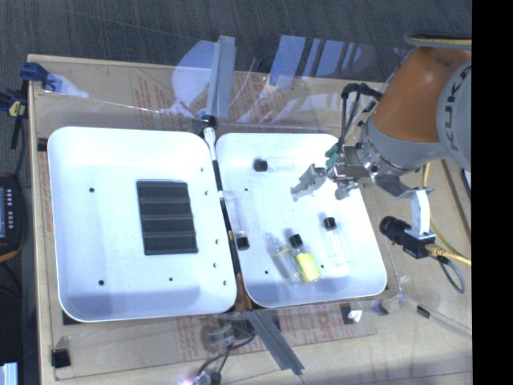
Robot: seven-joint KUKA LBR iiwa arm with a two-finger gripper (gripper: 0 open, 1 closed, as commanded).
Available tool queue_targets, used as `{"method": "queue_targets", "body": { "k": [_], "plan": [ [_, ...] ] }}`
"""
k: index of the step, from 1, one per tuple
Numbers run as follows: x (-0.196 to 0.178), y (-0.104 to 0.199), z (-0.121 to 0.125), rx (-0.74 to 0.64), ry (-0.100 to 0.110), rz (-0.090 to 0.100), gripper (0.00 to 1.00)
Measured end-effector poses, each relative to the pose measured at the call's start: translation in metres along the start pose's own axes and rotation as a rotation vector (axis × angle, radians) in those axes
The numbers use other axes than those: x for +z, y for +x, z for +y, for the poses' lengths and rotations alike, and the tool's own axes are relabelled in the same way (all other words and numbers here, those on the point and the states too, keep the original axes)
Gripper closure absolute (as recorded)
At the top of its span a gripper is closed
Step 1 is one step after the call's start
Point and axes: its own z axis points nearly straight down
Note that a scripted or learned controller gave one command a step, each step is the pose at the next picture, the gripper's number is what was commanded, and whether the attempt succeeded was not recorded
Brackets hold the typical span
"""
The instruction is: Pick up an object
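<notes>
At the near edge of the desk (321,339), a grey metal bracket (268,343) lies by the gap between the two bins. In the near part of the right bin (361,283) lie three small things: a yellow bottle (304,265) with a black cap, a clear bottle (282,260) touching its left side, and just to the right a clear vial (334,241) with a black cap, lying lengthwise. At the bin's left wall, a little farther, a clear tube (235,221) with a dark end lies along the rim. The left bin (80,159) holds a dark ribbed block (167,216) near its middle, lying flat.

Farther in, the claw (321,176) hangs over the right half of the right bin, above the vial and apart from all the bottles. It points left and slightly down; a grey finger (307,181) juts toward the bin's middle. Whether the fingers are spread or closed I cannot tell, and nothing shows between them. Behind it the wrist (393,155) runs right to the arm (421,95), whose orange band rises at the desk's right side.

At the far end of the right bin, a small black cap (260,165) sits left of the claw, with a faint clear body beside it.
</notes>
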Motion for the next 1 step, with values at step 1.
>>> {"method": "queue_targets", "body": {
  "k": [1],
  "plan": [
    [0.1667, -0.0475, -0.0157, -0.027, 0.002, 0.001, 0.0]
  ]
}}
